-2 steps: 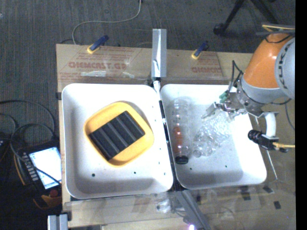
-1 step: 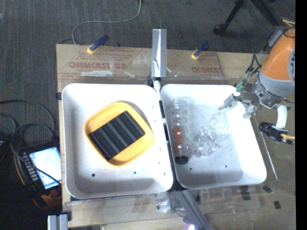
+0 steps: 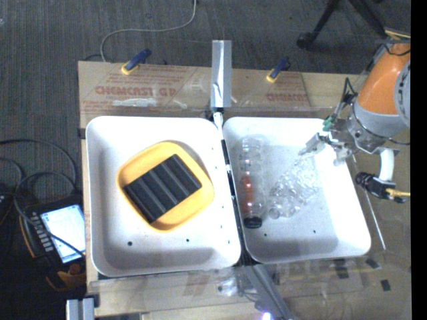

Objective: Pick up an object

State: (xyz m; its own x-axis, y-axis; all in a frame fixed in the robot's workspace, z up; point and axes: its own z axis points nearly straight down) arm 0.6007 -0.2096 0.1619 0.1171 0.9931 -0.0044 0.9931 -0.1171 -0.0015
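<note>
**Over the right bin: gripper hovering beside two clear bottles**

At far left, on the floor beside the bench, a tablet [image 3: 61,224] is lying screen up among dark cables. Left bin [image 3: 100,179] is holding a yellow tray [image 3: 167,185], set at a slant, with a black ribbed insert filling its middle. Above both bins, two yellow-and-blue clamps [image 3: 135,61] are gripping the bench's back edge.

Right bin [image 3: 347,225] is holding two clear plastic bottles. Smooth bottle [image 3: 249,179] is lying along the bin's left wall, dark cap pointing toward the near edge. Crumpled bottle [image 3: 292,189] is lying slantwise just beside it, upper end reaching toward the bin's far right part.

Gripper [image 3: 325,143] is hanging over the bin's far right corner area, arm coming in from the right. Finger spread: cannot tell, metal parts too small and blurred. Nothing is showing between them. Crumpled bottle's upper end is lying near the fingertips, just below-left; contact uncertain. Smooth bottle is lying well apart, leftward.
</note>
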